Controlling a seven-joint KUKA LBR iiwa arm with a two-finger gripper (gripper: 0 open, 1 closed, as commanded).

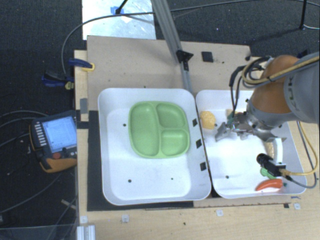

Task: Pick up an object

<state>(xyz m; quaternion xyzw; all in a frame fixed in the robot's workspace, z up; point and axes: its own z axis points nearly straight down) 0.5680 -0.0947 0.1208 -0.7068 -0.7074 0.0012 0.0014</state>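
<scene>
We saw a small round yellowish object (207,119) lying in the right bin (220,184) near its ten o'clock corner. An orange-red object (269,185) with a green piece (268,172) just beside it lay toward five o'clock.

the left bin (115,184) offered open floor along its front and left side, with the green divided plate (159,129) taking up its upper middle. in the right bin (235,191) the arm (280,94) reached in from the right and covered the upper right part, its claw (225,130) low over the middle. a yellowish round object (207,118) sat near the left wall, just beside the claw. an orange-red object (269,185) and a green piece (268,172) crowded the front right corner. the right bin's front left floor lay open.
</scene>
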